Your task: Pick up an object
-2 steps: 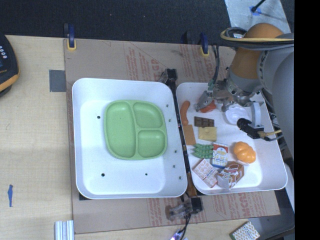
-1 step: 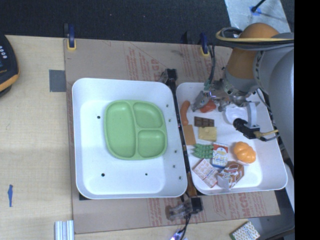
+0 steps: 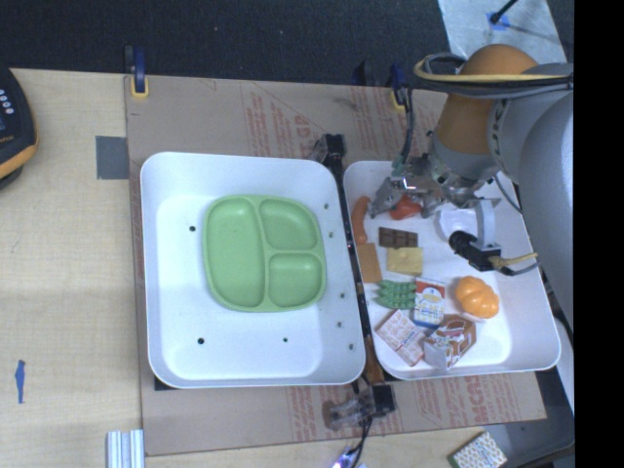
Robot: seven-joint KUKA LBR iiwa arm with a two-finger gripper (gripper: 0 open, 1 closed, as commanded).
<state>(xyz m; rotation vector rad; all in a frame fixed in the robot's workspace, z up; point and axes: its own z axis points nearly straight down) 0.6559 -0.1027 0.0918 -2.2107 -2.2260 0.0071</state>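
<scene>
Divided plate (image 3: 263, 253) in left bin (image 3: 166, 261); small items clustered in right bin (image 3: 531, 334) beside it.

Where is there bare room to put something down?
The left bin has bare white floor all around the green plate. The right bin is crowded with food toys; only its corner past the orange is bare.

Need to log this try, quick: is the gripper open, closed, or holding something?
Gripper: low over the right bin, open or closed cannot be told.
</scene>
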